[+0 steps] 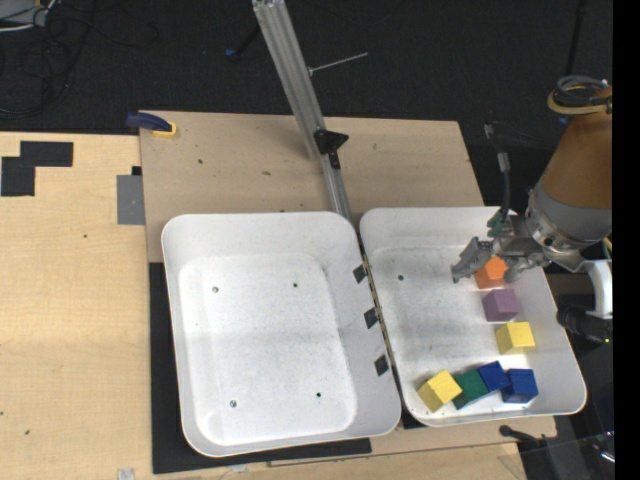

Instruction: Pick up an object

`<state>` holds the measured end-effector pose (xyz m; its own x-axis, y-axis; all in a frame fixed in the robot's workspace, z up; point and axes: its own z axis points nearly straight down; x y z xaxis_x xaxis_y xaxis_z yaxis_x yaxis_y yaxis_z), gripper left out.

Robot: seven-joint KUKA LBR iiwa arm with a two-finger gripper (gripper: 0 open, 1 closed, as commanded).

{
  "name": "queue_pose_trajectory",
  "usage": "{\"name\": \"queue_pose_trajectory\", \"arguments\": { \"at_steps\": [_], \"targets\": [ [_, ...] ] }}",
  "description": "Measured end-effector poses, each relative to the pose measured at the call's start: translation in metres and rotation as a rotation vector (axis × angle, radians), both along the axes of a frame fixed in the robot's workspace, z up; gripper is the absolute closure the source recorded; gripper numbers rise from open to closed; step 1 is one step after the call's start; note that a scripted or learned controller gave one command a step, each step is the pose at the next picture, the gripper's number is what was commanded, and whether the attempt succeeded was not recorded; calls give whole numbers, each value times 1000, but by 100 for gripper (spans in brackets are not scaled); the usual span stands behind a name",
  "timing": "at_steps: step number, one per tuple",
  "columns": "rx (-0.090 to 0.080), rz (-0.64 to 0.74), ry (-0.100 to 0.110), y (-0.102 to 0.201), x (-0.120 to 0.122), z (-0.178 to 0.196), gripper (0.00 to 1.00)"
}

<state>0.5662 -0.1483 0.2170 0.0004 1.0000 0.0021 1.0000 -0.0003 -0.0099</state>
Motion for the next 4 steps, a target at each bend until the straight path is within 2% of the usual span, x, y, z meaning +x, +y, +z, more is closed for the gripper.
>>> {"name": "queue_pose_trajectory", "arguments": {
  "at_steps": [1,2,3,4],
  "targets": [
    [0,-1,-1,5,-5,-45,0],
    [1,-2,1,11,-7,-109,0],
    [-1,-10,-5,8,-6,-96,100],
    [-2,-3,-11,8,-3,-53,100]
  ]
}}
